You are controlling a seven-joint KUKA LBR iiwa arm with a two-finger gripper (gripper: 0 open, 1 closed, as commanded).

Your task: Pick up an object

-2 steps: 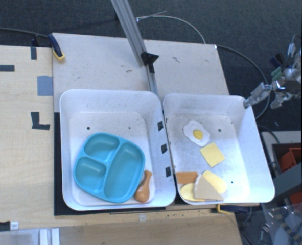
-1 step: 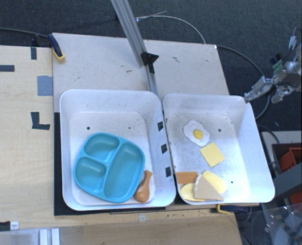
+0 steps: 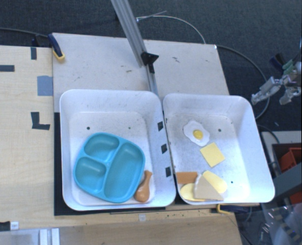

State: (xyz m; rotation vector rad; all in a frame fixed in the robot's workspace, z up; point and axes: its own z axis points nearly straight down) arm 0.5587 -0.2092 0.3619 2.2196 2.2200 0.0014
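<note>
At the far right edge of the view, well outside both bins and past the bench's right side, the small grey two-finger gripper point(image 3: 278, 88) hangs over the dark floor area, level with the upper rim of the right shallow white bin point(image 3: 245, 108); it is small and partly cut by the frame edge, so whether it is released or clenched cannot be told, and nothing is seen in its grasp. The objects to pick lie in that right bin: a toy fried egg with a yellow yolk point(image 3: 196, 133) near the bin's middle, a flat yellow cheese square point(image 3: 212, 154) just below and right of it, an orange-brown rectangular piece point(image 3: 186, 177) at the lower left, and beside that a pale wedge-shaped piece point(image 3: 208, 186) resting on a yellow round piece point(image 3: 188, 192) against the lower wall. The left shallow white bin point(image 3: 69, 106) holds a blue plastic divided plate with three compartments point(image 3: 110, 167) and, touching the plate's lower right edge, a tan toy drumstick point(image 3: 144, 187). A long grey metal rail point(image 3: 128, 22) slants down from the top of the view toward the gap between the bins.
</note>
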